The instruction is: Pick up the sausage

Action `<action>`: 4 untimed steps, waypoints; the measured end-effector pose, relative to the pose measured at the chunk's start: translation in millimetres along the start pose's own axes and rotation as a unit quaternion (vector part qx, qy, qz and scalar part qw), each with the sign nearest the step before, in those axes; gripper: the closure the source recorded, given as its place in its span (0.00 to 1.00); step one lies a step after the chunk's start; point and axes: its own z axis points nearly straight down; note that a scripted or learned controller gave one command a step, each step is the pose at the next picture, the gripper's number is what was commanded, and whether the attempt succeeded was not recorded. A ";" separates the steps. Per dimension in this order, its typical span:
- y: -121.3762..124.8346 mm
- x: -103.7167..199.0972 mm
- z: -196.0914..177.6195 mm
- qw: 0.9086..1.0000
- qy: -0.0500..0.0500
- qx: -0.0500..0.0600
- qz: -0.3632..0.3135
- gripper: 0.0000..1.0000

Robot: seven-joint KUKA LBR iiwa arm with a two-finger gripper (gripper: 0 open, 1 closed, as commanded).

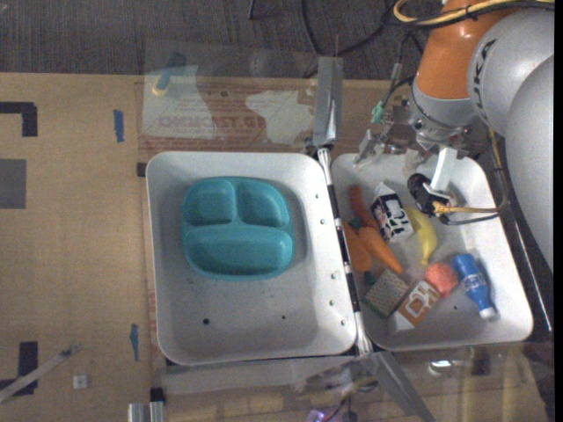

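Observation:
The sausage point(357, 204), a short reddish-brown piece, lies near the left wall of the right bin point(515, 275), just left of a small black-and-white carton point(392, 216). My gripper point(405, 156) hangs over the back edge of that bin, up and to the right of the sausage and apart from it. It is open: one finger point(368, 145) is on the left, a white finger point(443, 168) is on the right, and nothing is between them.
Around the sausage lie an orange carrot point(380, 247), a banana point(426, 232), a blue bottle point(473, 285), a pink ball point(441, 277), a small box point(419, 301) and a brown square block point(385, 291). The left bin point(255, 323) holds a teal divided plate point(236, 227).

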 end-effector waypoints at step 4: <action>9.6 -80.0 -16.6 0.994 0.000 0.000 -0.113 0.00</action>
